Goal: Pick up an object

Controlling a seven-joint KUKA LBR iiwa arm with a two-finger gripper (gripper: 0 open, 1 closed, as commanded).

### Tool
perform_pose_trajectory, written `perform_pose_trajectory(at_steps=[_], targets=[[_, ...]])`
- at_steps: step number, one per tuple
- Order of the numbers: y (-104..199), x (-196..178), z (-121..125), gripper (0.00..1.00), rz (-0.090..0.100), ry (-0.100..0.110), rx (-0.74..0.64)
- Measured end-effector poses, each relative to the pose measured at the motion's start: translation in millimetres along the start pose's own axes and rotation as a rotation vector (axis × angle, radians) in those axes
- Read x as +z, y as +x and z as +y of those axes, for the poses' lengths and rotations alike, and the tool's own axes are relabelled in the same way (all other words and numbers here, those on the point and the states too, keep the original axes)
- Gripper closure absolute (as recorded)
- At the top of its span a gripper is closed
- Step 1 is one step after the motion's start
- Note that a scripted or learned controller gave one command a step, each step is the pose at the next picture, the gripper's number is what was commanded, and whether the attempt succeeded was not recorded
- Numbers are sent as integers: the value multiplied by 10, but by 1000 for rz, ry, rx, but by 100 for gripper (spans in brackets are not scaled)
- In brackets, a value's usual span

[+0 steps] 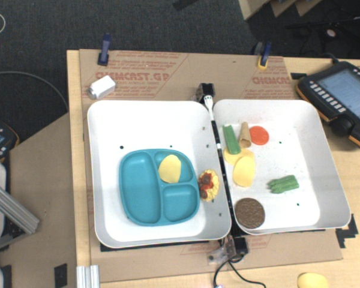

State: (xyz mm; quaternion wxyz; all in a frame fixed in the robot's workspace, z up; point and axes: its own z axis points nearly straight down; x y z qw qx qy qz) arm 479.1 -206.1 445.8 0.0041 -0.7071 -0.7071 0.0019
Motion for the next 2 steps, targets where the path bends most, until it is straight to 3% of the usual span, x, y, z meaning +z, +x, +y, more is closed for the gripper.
perform_pose_trajectory(at_steps=[1,2], targets=[[283,1041,4,100,2,3,-2],[-211,-355,1,100,-14,-27,4]])
